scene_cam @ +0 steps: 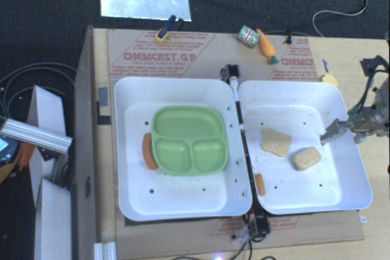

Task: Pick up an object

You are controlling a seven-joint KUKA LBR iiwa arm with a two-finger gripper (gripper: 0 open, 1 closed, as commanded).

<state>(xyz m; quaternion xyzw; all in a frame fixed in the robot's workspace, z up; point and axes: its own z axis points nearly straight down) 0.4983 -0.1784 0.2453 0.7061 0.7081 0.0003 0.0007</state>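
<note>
Bread roll [306, 158] lies in the right bin [341, 192], just beside a second pale piece, a flatter bread slice [275, 142], to its left; either could serve as the object to pick up, and the roll sits nearer the arm. A small orange carrot piece [260, 183] rests by the bin's left wall. The left bin [131, 192] holds a green divided plate [189, 139] with a sausage [147, 150] touching its left edge.

The gripper [334, 129] reaches in from the right and hangs over the right bin's right side, near the roll but apart from it, with nothing between its tips. So I judge the pick has not begun in earnest: the approach is partly made, and the descent, closing and lift are all left.

The jaws are small and blurred against the white bin, so I cannot tell whether they are parted or closed. Most of the arm is cut off at the frame's right edge. On the bench beyond the bins lie a toy carrot [267, 46] and a small can [248, 35], too small to read.
</note>
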